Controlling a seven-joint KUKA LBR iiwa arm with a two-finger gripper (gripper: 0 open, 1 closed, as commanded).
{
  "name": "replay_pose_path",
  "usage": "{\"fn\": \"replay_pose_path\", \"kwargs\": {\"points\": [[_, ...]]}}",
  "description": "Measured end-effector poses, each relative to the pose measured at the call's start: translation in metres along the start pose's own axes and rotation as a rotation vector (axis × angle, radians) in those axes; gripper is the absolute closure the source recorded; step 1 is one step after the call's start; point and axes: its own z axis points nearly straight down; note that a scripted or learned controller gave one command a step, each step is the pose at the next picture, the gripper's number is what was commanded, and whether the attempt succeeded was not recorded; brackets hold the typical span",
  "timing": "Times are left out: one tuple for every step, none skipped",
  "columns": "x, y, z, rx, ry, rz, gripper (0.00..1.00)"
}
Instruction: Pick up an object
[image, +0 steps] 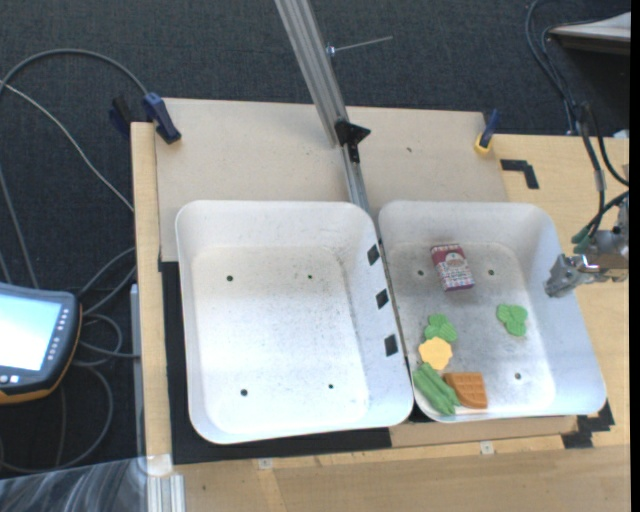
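The right bin holds several small items. A red and white box lies near its back. A green lumpy piece sits mid-right. Near the front left corner cluster a green leafy piece, a yellow piece, a long green piece and an orange ridged block. My gripper hangs over the bin's right rim, to the right of the box and above the lumpy green piece, with nothing seen in it.
The left bin stands beside the right one, with a black-marked divider wall between them. A slanted metal pole rises behind the bins. Clamps grip the board's back corners. A pendant screen lies off the bench, left.
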Motion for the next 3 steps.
{"fn": "replay_pose_path", "kwargs": {"points": [[0.006,0.002,-0.063,-0.002,0.0,-0.001,1.0],[0.006,0.003,-0.067,0.004,0.002,0.0,1.0],[0.052,0.011,-0.054,0.01,0.006,-0.004,1.0]]}}
